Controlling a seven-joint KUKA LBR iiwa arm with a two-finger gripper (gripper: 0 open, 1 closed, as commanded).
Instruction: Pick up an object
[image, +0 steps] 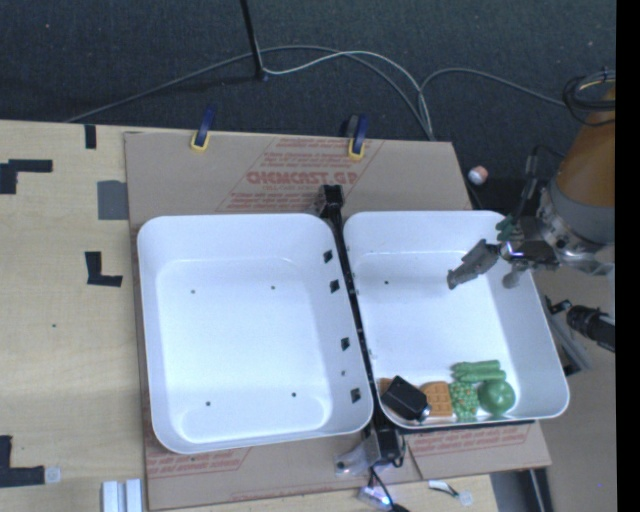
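**White bins: two counted; objects lie in the right one only**

White plastic bins, two, stand side by side on the cardboard sheet (300, 175): left bin (160, 250) and right bin (530, 330). I count four items clustered at the right bin's near edge: one black object (405, 398), one orange block (435, 398), one green studded piece (477, 372) and one green round piece (497, 398). The studded piece lies with its long axis roughly left to right; the black object sits at a slant, touching the orange block. From my station I see the gripper (485, 265) above the right bin's far right part, well apart from the cluster, fingers spread and holding nothing.
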